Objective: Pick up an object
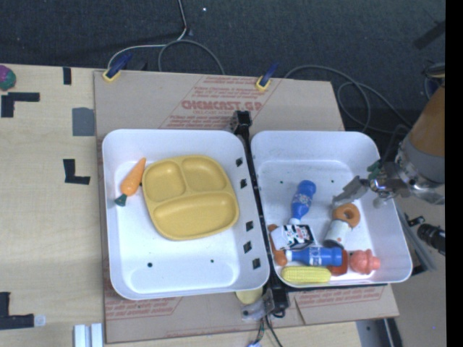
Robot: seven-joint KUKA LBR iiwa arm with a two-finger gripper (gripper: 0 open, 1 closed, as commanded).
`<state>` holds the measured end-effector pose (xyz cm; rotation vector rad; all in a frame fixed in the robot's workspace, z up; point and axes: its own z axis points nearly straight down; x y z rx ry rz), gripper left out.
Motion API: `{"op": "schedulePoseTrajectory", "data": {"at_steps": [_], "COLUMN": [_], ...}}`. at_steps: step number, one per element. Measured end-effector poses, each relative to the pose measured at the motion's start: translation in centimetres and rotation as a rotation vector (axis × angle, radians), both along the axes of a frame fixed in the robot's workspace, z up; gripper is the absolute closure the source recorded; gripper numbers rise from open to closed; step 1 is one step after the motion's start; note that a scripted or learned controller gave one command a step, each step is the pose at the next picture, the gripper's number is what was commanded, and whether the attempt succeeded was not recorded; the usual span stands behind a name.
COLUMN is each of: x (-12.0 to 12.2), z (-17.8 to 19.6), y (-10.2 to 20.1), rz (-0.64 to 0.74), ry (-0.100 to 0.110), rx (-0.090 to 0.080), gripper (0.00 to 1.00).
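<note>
Pale wood tabletop [43, 215] at frame left, dark carpet across the top, brown cardboard sheet [217, 107] under two white bins set side by side at centre.

Left bin [181, 277]: one yellow divided plate [190, 196], lying flat in the upper half; one toy carrot [132, 178], just beside the plate's left edge, tilted, green end toward lower left.

Right bin [311, 150]: blue bottle [303, 198] near centre; white bottle [336, 230] to its lower right; orange ring-shaped toy [348, 213] touching the white bottle's upper end; small black-and-white carton [296, 234]; blue-and-white bottle [315, 255] lying on its side below it; yellow corn cob [305, 274] along the lower wall; red toy [364, 262] at lower right; small orange piece [279, 257] at lower left.

Pincer [356, 188]: at the right bin's right side, above the ring toy, reaching in from frame right. Whether its fingers stand apart or together cannot be told; no item is seen between them.
</note>
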<state>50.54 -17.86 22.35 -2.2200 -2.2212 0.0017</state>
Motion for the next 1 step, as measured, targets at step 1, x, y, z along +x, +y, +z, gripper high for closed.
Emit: {"op": "schedulePoseTrajectory", "data": {"at_steps": [1], "x": [5.94], "z": [-10.55], "y": [6.29], "rz": [0.007], "ry": [0.001], "rx": [0.002], "gripper": [0.00]}}
